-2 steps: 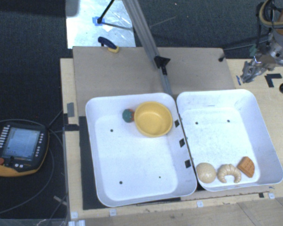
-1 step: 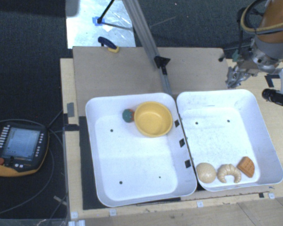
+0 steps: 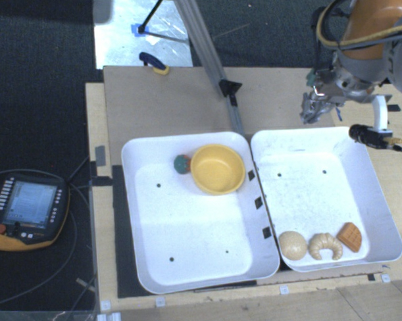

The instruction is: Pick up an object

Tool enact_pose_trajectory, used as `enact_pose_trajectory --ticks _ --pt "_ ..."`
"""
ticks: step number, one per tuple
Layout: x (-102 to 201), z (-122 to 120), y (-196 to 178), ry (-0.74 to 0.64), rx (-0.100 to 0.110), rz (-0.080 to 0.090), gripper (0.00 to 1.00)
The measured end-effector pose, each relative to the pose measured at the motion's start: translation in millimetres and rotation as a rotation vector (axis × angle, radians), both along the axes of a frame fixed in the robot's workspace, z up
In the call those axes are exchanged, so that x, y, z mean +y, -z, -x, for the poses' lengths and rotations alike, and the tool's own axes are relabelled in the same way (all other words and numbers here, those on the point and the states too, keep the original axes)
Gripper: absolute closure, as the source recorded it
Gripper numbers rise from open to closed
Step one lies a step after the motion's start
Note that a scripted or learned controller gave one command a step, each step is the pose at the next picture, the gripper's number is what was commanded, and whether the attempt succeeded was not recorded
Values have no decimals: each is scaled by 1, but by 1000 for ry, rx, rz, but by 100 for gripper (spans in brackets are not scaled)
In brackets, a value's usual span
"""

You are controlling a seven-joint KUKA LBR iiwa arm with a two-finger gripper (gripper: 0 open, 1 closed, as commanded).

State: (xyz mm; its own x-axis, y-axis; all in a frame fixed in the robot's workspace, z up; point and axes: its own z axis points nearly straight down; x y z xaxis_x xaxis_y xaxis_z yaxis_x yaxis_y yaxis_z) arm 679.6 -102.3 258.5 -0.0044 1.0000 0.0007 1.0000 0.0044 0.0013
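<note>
Nothing had been picked up, as far as the camera view showed. The claw (image 3: 316, 108) hung above the bare surface (image 3: 271, 95), just beyond the far rim of the right bin (image 3: 319, 152), well apart from every object. It was too small and blurred to tell whether it was released or clenched, and nothing could be seen in it.

Candidates for the pick lay in both bins. In the left bin (image 3: 184, 256), a yellow bowl (image 3: 218, 168) sat near the far edge, with a small green ball (image 3: 181, 164) touching its left side. In the right bin, three pieces of bread-like toy food lay in a row along the near wall: a round bun (image 3: 293, 245), a croissant (image 3: 326, 245) just beside it, and a waffle (image 3: 350, 236) at the right end.

By this reading the task stood at its start: the arm had yet to come over a bin, descend onto one object, close on it and lift it.
</note>
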Motion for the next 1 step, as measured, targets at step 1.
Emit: enact_pose_trajectory --ticks 1 --pt "53 7 16 0 1 0 100"
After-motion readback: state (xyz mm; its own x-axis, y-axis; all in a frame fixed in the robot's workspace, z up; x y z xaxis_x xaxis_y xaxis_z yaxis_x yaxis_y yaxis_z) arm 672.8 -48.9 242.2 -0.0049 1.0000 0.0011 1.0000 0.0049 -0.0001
